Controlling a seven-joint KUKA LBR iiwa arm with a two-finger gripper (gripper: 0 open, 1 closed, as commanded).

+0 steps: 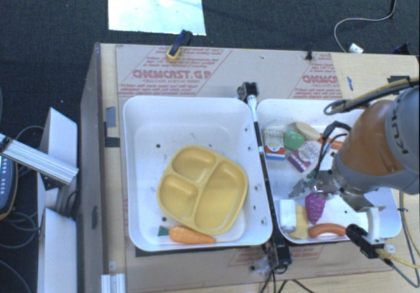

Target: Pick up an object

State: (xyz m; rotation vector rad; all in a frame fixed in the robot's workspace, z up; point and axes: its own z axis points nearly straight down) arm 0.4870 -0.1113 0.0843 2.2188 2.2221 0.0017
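The gripper point(314, 188) is positioned directly above the purple grapes point(315, 206); its finger state cannot be determined.

My arm point(387, 147) is a thick rounded body, grey on the upper shell with a broad orange band below it. Dark letters mark the grey part near the edge. Black cables point(328, 137) loop along its side, and a grey metal piece sits at the wrist

Bench point(197, 68) — two white bins point(141, 154)
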